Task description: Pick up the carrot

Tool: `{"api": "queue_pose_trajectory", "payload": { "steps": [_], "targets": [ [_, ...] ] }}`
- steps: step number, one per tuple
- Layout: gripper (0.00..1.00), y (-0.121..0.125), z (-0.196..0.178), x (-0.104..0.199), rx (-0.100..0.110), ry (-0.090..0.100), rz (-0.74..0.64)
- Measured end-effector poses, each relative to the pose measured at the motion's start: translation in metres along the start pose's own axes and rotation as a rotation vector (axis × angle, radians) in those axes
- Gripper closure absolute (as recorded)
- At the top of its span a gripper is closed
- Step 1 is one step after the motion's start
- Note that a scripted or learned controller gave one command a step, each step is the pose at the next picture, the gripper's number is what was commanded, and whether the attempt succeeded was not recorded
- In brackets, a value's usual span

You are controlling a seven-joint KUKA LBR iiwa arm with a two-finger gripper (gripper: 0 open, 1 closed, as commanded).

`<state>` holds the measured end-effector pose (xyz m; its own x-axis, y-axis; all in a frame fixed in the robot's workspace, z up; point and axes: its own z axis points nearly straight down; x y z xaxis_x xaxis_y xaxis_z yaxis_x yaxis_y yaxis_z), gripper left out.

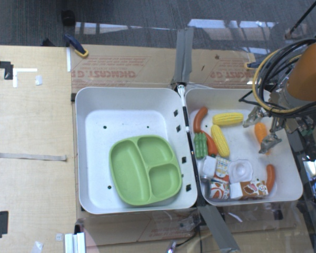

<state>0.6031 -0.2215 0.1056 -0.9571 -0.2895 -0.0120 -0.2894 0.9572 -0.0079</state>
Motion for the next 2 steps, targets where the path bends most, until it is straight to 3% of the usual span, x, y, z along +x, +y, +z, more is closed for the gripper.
{"api": "queue_pose_trajectory", "payload": {
  "steps": [1,2],
  "targets": [
    [1.0,-0.001,-0.011,-0.002,0.005,-0.006,0.0],
    [1.0,0.067,-0.046,0.012,-0.005,0.01,0.318]
  ]
}}
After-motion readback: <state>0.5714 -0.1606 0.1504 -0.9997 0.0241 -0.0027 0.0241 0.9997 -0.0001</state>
